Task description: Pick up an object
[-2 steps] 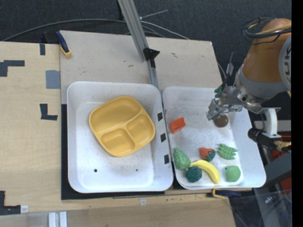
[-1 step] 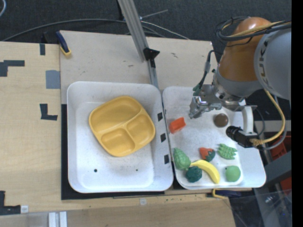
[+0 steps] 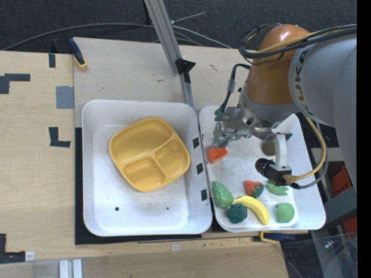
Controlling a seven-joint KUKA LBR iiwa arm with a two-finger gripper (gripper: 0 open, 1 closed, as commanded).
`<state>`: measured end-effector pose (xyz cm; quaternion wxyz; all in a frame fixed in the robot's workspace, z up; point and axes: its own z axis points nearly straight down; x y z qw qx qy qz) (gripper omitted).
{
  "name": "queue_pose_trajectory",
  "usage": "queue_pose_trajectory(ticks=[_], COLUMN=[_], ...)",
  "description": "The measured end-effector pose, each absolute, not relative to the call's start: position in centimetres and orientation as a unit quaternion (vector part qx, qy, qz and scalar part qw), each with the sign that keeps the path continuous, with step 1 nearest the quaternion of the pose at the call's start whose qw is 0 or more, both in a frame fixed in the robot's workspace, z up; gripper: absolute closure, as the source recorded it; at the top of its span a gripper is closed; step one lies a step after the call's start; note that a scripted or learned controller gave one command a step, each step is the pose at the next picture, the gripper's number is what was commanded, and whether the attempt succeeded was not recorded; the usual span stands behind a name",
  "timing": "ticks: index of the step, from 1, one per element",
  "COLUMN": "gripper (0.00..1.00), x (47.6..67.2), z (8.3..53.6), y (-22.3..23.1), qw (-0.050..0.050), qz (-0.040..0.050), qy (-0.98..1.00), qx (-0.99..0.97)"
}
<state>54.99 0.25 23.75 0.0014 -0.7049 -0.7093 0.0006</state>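
Observation:
My gripper (image 3: 222, 139) hangs over the left part of the right bin (image 3: 311, 208), close to the wall shared with the left bin. A small orange toy piece (image 3: 217, 154) lies right at its tip, touching or just below it; whether it is gripped is hidden by the wrist. Along the bin's front lie a light green leafy toy (image 3: 221, 193), a dark teal toy (image 3: 236, 214), a yellow banana (image 3: 254, 208), a green round fruit (image 3: 284, 212) and a small red piece (image 3: 253, 186).
The left bin (image 3: 95, 172) bears a yellow divided plate (image 3: 149, 153). A metal pole (image 3: 165, 30) slants down to the bins' back edge. The arm's black cable fitting (image 3: 268, 169) hangs over the right bin's middle. A brown item (image 3: 267, 147) peeks out beside the wrist.

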Motion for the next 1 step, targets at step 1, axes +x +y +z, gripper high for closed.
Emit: queue_pose_trajectory(ticks=[1], gripper=[1.0], x=[55.81], z=[22.31], y=[5.06], qw=[0.001], qz=[0.001], qy=[-0.709], qx=[-0.705])
